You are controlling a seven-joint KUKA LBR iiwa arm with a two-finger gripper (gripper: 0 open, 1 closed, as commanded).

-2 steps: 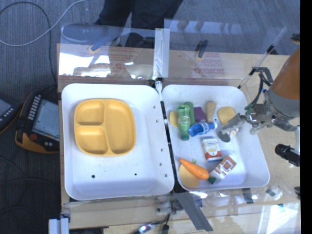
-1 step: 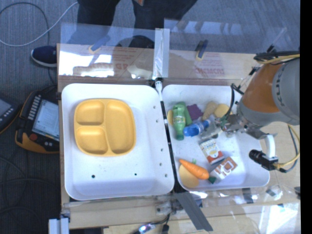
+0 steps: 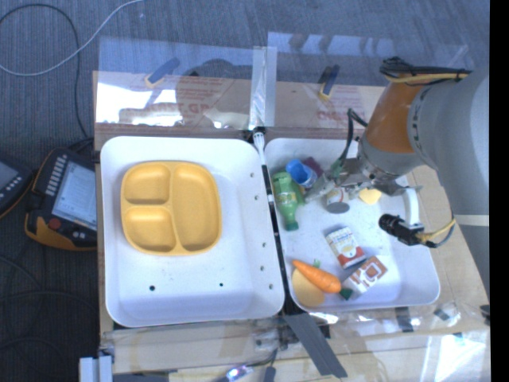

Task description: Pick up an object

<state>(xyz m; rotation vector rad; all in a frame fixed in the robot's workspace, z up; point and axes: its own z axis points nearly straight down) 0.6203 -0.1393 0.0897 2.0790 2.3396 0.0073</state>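
My gripper [image 3: 340, 188] reaches down into the back of the right bin [image 3: 413, 289], beneath the orange-banded wrist. Its tip sits among small items: a grey disc [image 3: 337, 206] just in front of it, a blue cup [image 3: 298, 171] and a purple piece [image 3: 312, 165] to its left, and a pale yellow piece [image 3: 370, 195] to its right. A green bottle [image 3: 285, 198] lies along the bin's left wall. Two small cartons [image 3: 343, 243] [image 3: 367, 273] and an orange carrot [image 3: 316, 277] lie nearer the front.
The left bin [image 3: 191, 293] holds a yellow divided plate [image 3: 170, 207]. A black cable end [image 3: 398, 228] hangs by the arm at the right bin's right side. Clear panels stand behind both bins. A teach pendant [image 3: 64, 197] lies left of the bench.
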